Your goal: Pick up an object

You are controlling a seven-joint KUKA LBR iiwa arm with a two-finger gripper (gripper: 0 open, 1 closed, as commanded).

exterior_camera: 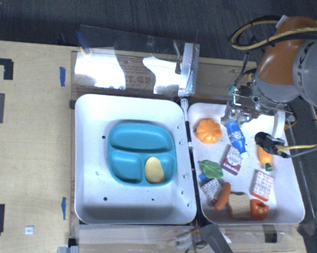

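My gripper (238,112) hangs over the far part of the right bin (295,212), below the grey arm with its orange band (280,66). Directly under it lies a blue and white tube (236,136), its top end at the gripper's tip; whether they touch is unclear. An orange pumpkin (209,130) sits just left of the tube. A purple packet (232,160), a green leaf (211,167), a sausage (223,195), a carrot (264,155) and a red pepper (258,209) lie nearer the front.
The left bin (89,114) holds a blue divided tray (139,141) with a yellow lemon-like piece (155,169) in its front right compartment. Two checkered packets (262,185) (210,187) and a bread slice (239,205) crowd the right bin. A black-yellow cable (278,145) crosses near the carrot.
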